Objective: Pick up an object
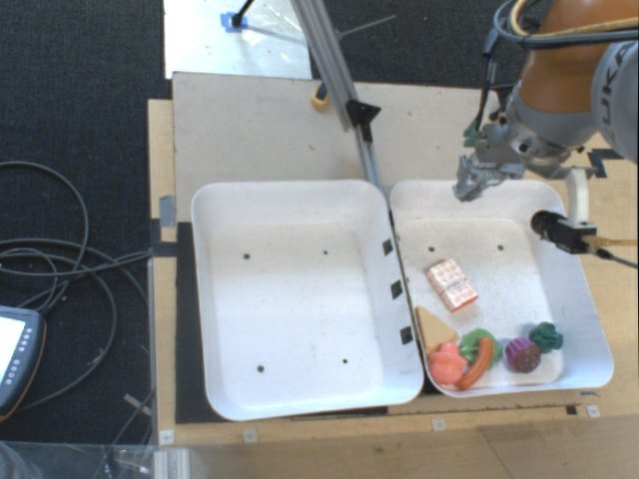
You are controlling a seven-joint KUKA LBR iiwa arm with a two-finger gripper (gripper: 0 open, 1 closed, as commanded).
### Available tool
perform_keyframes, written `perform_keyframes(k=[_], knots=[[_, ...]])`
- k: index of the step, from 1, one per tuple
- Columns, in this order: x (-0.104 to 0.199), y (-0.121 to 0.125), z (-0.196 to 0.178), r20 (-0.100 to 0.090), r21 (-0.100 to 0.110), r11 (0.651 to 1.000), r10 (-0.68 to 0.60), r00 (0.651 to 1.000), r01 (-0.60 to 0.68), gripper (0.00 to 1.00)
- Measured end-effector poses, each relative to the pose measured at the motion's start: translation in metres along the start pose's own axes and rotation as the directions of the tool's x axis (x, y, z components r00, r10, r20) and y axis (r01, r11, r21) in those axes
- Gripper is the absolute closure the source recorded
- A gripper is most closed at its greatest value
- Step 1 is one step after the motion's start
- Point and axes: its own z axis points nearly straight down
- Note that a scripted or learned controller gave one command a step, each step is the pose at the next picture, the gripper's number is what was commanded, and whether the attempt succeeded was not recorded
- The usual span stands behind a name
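Both bins, left and right, look like smooth white plastic with a soft sheen. The bench is pale, matt board, like unfinished wood or fibreboard. The floor mat is dark with a rough, woven texture. The arm's shell is glossy orange, its gripper dull grey metal. The toy foods look like smooth, bright plastic; the box seems printed card.
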Motion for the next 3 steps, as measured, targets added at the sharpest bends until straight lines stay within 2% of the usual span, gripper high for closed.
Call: perform_keyframes(k=[1,3], knots=[[0.048,-0.020,0.014,0.000,0.001,1.000,0.001,1.000,-0.001,1.00],[0.156,-0.042,0.009,0.000,0.000,1.000,-0.001,1.000,0.001,1.00]])
